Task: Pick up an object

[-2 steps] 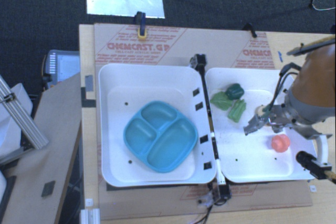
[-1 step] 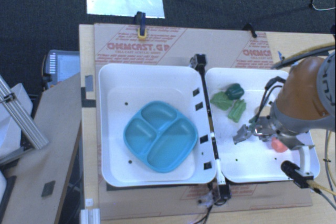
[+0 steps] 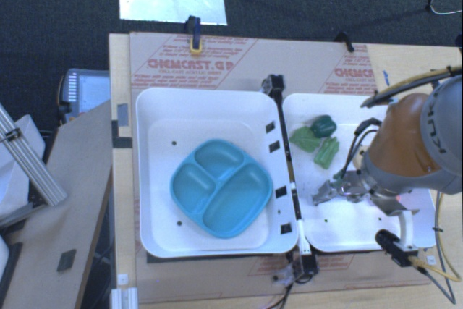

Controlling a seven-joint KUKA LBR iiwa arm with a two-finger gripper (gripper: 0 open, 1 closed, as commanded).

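Three green items lie in the right bin (image 3: 340, 235) near its far left part: a dark green piece (image 3: 323, 127), a light green piece (image 3: 304, 140) to its left, and a light green ridged piece (image 3: 327, 152) below. My gripper (image 3: 323, 193) hangs over the middle of the right bin, a short way nearer than the ridged piece, its metal fingers pointing left. I see nothing between them. A blue divided plate (image 3: 221, 187) lies in the left bin (image 3: 159, 155).
A black-clipped divider (image 3: 283, 155) runs between the two bins. The grey arm with its orange band (image 3: 405, 145) covers the right bin's right half. A cardboard sheet (image 3: 239, 61) lies under the bins.
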